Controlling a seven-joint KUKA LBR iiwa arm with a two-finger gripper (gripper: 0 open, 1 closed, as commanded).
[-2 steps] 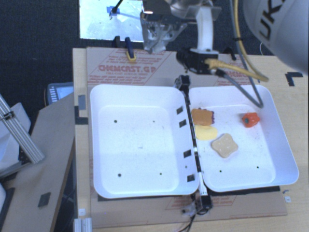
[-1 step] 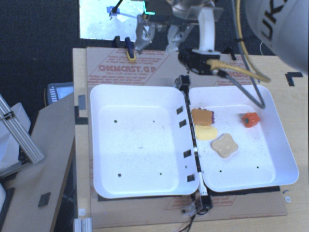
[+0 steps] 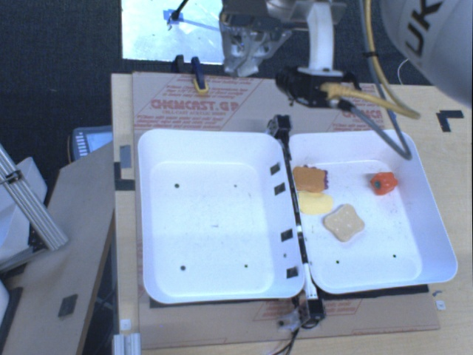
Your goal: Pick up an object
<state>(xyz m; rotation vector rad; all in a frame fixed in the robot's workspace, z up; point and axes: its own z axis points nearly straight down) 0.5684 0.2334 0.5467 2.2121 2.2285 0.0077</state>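
Above the bins' far edge, my gripper (image 3: 247, 46) hangs; cannot tell its state.
Right bin (image 3: 425, 231): orange block (image 3: 310, 179) by divider, yellow piece (image 3: 315, 203), tan toast-shape (image 3: 344, 222), red pepper (image 3: 383, 183).

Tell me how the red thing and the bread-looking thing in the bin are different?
The red thing is bright orange-red and small; the bread-looking thing is pale tan and bigger. The red thing looks round and lumpy, the bread-looking thing flat and squarish. The red thing sits alone near the bin's far right side, while the bread-looking thing lies next to a yellow piece. Both rest in the right bin, untouched.
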